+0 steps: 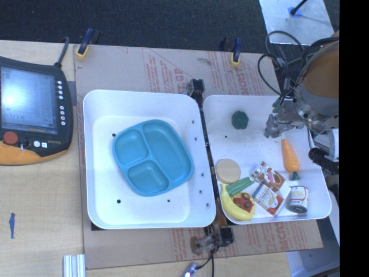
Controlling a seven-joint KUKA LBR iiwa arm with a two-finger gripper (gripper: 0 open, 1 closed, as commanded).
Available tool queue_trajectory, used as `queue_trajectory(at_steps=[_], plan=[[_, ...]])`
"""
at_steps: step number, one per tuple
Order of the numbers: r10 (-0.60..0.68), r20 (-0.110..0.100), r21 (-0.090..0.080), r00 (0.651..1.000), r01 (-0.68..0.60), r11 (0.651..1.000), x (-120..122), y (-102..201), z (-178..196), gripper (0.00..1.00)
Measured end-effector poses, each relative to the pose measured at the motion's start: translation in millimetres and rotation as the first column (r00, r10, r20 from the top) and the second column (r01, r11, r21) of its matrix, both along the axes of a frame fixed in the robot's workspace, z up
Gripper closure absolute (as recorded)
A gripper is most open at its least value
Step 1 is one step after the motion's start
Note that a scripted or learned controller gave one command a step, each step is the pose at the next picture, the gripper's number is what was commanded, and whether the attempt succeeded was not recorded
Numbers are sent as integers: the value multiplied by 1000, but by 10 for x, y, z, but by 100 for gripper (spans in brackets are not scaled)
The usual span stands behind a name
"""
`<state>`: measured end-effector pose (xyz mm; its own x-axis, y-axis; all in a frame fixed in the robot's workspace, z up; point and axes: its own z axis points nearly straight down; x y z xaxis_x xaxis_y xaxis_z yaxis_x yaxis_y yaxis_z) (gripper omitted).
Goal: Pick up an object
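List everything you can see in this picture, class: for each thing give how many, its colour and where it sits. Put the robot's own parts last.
bins: 2, white, side by side on the bench
divided plate: 1, blue, middle of the left bin
round lump: 1, dark green, upper part of the right bin
carrot: 1, orange, right side of the right bin
disc: 1, tan, right bin near its left wall
banana: 1, yellow, lower left of the right bin
small can: 1, lower right corner of the right bin
control pendant: 1, dark with orange base, left of the bins
gripper: 1, grey, over the right bin beside the carrot
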<state>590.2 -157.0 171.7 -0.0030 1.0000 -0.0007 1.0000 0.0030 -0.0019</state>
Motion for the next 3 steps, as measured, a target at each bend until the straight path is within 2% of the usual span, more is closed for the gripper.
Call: queue_trajectory(at_steps=[1, 2, 3], plan=[[2, -1, 0, 1000, -2, 1000, 140, 731, 200, 100], [2, -3, -1, 1000, -2, 1000, -99, 402, -622, 100], [1, 0, 0, 1000, -1, 1000, 291, 65, 350, 100]])
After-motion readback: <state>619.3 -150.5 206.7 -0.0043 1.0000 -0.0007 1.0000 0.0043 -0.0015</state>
